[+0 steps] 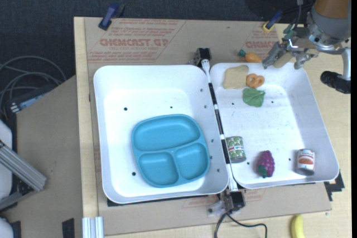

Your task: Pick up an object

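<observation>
The right bin (pixel 290 120) holds a slice of toast (pixel 235 76), a pretzel (pixel 255 80), a green leaf (pixel 254 97), a green-labelled can (pixel 235 149), a purple bunch of grapes (pixel 265 163) and a red-labelled can (pixel 305 160). My gripper (pixel 288 57) hangs above the bin's far right corner, open, with its two fingers (pixel 273 57) spread apart and nothing between them. It is up and right of the pretzel, apart from every object.
The left bin (pixel 111 120) carries a blue divided plate (pixel 170 149). An orange piece (pixel 252 56) lies on the board behind the right bin. A blue clamp (pixel 110 15) sits at the board's far left corner, and a yellow object (pixel 298 226) lies near the front edge.
</observation>
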Controlling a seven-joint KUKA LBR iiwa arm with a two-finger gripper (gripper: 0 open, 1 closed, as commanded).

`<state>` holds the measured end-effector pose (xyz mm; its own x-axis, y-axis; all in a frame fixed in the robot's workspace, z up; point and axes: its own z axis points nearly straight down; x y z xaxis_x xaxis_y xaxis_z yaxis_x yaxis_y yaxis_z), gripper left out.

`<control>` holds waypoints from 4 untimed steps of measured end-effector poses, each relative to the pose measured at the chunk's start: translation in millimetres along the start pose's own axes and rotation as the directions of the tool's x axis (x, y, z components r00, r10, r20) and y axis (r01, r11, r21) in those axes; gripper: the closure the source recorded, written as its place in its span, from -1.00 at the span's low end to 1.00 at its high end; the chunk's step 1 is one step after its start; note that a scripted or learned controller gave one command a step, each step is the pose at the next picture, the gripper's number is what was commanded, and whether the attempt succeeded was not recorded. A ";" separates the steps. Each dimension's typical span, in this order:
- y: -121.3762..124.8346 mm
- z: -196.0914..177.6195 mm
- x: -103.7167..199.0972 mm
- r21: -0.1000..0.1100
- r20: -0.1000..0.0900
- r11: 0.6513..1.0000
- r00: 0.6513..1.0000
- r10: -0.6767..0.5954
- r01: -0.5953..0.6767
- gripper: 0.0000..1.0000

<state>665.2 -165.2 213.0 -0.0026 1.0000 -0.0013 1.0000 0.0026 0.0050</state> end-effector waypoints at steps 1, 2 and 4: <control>-9.1 129.2 30.7 0.007 -0.002 1.000 1.000 0.001 -0.001 -1.00; -53.3 128.3 65.7 0.007 -0.003 1.000 1.000 0.002 -0.002 -1.00; -140.1 118.2 31.1 0.005 -0.001 1.000 1.000 0.004 -0.004 1.00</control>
<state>525.6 -134.6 94.0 0.0010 1.0000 -0.0001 1.0000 -0.0010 0.0005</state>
